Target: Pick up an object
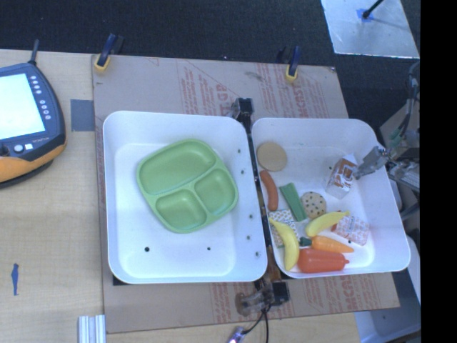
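Observation:
The right white bin (371,131) holds several toy foods. Among them are a tan round biscuit (271,156), a red-orange sausage (269,189), a green block (292,197), a chocolate-chip cookie (313,204), two bananas (288,241) (326,222), an orange carrot (333,244) and a red pepper (321,261). A small orange-and-white packet (343,175) lies tilted near the bin's right side. My gripper (370,163) reaches in from the right edge with its grey tip right against that packet. Most of the arm is cut off at the right.
The left white bin (121,256) holds a green divided plate (187,184). A teach pendant (25,120) lies on the bench at far left. Clamps (105,52) (292,63) hold the cardboard's back edge, and a bracket (244,108) sits between the bins.

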